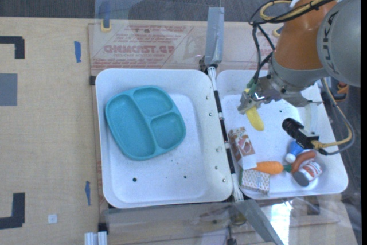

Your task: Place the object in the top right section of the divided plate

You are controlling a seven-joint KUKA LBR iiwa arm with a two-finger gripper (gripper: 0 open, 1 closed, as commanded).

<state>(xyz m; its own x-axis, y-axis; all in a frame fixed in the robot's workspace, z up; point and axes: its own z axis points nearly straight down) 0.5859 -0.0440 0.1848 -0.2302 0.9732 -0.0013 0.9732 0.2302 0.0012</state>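
Camera view shows the claw [253, 101] in the right bin, apparently pinching the yellow banana [255, 119] by its top; it could slip before reaching the blue divided plate [145, 121] left.

My bench [46, 140] is pale wood, with black tape marks [14, 47] and short blue tape strips [77, 51] on its left part. Two shallow white bins sit directly on it, side by side and touching: the left bin [200, 181] and the right bin [335, 178]. Just beyond them lies a printed cardboard sheet [143, 46].
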